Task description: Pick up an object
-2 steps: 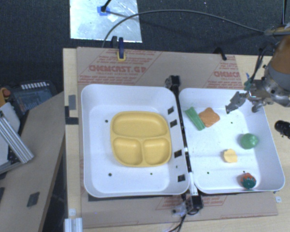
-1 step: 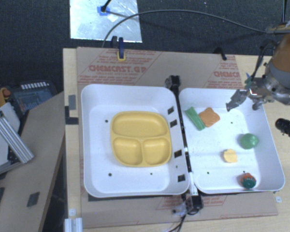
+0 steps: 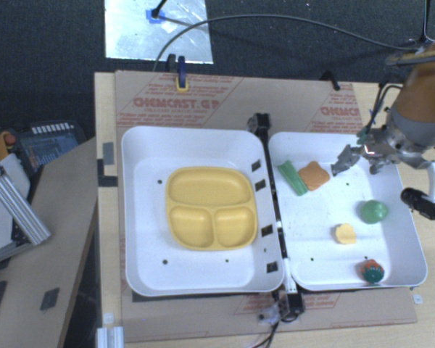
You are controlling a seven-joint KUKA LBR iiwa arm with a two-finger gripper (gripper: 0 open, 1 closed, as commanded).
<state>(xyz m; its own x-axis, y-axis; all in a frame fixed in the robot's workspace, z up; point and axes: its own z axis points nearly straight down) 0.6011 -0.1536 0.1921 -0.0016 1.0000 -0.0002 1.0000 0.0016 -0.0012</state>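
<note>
In the right bin (image 3: 320, 261) lie several small objects: a green elongated piece (image 3: 291, 177) touching an orange block (image 3: 315, 175) at the back left, a green ball (image 3: 373, 211), a small yellow piece (image 3: 345, 233) and a red, green and orange item (image 3: 372, 270) near the front right corner. My gripper (image 3: 360, 165) hovers over the back of this bin, just right of the orange block. Its two dark fingers are spread apart with nothing between them.
The left bin (image 3: 145, 172) holds a yellow compartment plate (image 3: 209, 207). A black clamp (image 3: 261, 123) sits where the bins meet at the back. An aluminium bar (image 3: 14, 201) and a keypad device (image 3: 47, 142) lie off the bench at left.
</note>
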